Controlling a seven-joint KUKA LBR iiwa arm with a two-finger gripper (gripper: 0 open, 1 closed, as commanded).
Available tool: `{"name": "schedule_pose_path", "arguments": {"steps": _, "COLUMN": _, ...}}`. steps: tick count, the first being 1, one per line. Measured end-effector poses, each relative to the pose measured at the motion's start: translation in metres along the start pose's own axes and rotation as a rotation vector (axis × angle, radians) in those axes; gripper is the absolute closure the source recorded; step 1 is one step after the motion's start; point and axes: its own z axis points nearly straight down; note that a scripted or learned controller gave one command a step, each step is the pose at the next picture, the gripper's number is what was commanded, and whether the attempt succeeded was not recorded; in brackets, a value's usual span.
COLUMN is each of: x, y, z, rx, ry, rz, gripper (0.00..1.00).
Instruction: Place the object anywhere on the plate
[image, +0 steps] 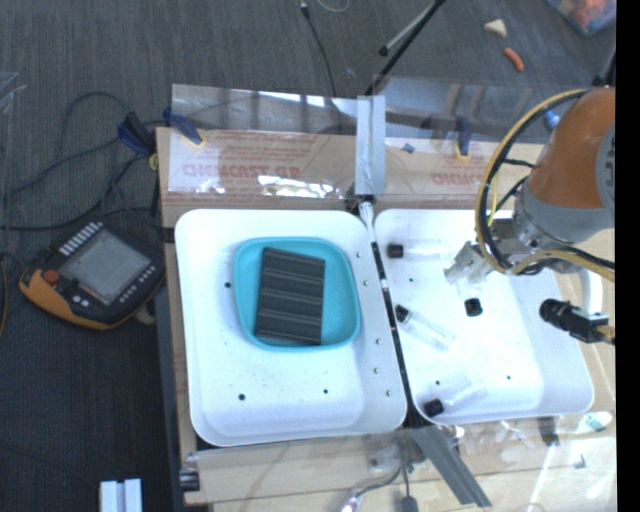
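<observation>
A teal plate (243, 300) lies in the left white bin (205, 385). A dark grey ribbed block (290, 296) rests flat in the middle of the plate. My gripper (466, 266) hangs over the upper middle of the right white bin (560, 385), well to the right of the plate and apart from the block. Nothing shows in its grasp. A small black piece (473, 307) lies on the bin floor just below the gripper.
Clear tubes with black caps lie in the right bin: one near the divider (418, 325), one at the front (448, 398), one at the back (397, 250). A cardboard wall (260, 172) stands behind the bins. A control pendant (95, 272) sits off to the left.
</observation>
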Motion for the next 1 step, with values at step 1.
{"name": "schedule_pose_path", "arguments": {"steps": 1, "x": 0.0, "y": 0.0001, "z": -0.0001, "rx": 0.0, "ry": 0.0, "rz": 0.0, "gripper": 0.0}}
